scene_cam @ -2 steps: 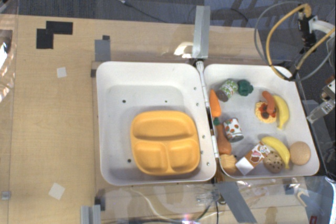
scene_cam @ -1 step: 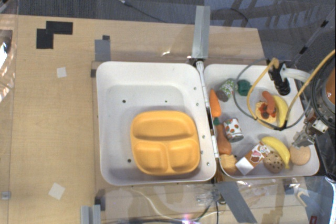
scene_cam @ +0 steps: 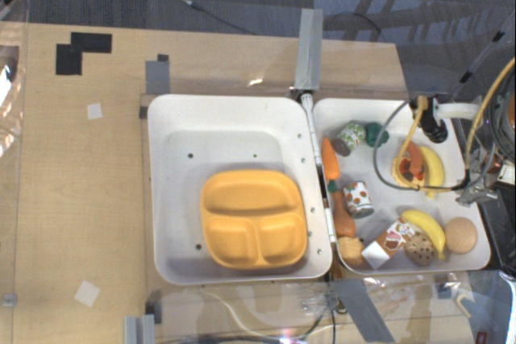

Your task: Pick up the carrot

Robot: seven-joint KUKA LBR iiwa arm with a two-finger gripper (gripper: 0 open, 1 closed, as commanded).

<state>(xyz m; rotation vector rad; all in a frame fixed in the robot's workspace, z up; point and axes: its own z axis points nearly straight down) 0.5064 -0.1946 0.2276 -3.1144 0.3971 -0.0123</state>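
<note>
The carrot is a short orange piece lying lengthwise along the left wall of the right bin, close to the divider between the bins. My gripper is at the right edge of that bin, partly cut off among cables and metal parts. It is well to the right of the carrot and not touching it. Nothing shows in its grasp.
The right bin also holds a small can, a patterned cup, a brown sausage, two bananas, a bun, a cookie and a cable loop. A yellow divided tray lies in the left bin.
</note>
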